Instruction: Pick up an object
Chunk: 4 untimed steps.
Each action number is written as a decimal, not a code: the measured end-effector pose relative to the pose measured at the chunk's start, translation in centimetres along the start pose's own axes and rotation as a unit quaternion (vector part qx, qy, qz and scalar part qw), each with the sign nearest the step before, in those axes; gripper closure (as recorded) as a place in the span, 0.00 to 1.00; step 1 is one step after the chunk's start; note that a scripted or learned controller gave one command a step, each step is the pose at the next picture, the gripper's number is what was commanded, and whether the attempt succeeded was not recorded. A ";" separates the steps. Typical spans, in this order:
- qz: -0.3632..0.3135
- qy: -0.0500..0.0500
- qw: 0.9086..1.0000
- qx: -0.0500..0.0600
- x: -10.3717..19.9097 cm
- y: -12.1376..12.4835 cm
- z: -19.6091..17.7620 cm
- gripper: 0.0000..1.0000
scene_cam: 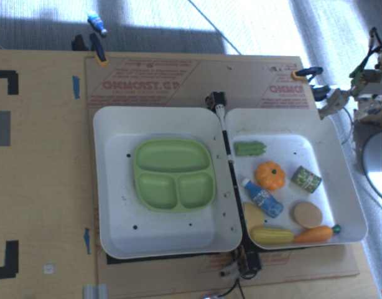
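**Bench stock, nothing yet picked**

Left bin point(110, 167): one green divided plate point(174, 174). Right bin point(340, 167): green pod point(249, 147), orange pumpkin point(270, 175), green can point(306, 180), blue bottle point(263, 199), tan disc point(307, 215), corn cob point(272, 234), carrot point(314, 233). Candidates all lie in the right bin, the arm's entry side. Corn and carrot lie lengthwise along the near wall. Jaw state: cannot tell.

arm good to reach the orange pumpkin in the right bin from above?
Probably yes. The pumpkin sits near the middle of the right bin with nothing on top of it. The blue bottle lies close at its lower left, so finger room is tighter on that side.
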<state>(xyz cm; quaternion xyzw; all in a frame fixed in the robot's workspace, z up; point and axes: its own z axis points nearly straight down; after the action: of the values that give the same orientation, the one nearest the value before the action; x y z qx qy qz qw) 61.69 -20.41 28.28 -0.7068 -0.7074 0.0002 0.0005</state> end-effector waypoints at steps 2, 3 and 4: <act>0.000 0.000 1.000 -0.002 10.2 -10.0 19.6 0.00; 0.000 -0.001 1.000 -0.003 11.2 -7.0 19.6 0.00; 0.001 -0.002 1.000 -0.005 11.1 -6.9 18.6 1.00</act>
<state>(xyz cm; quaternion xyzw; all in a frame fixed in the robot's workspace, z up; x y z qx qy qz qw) 54.73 -9.28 9.69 -0.7075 -0.7067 -0.0021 -0.0039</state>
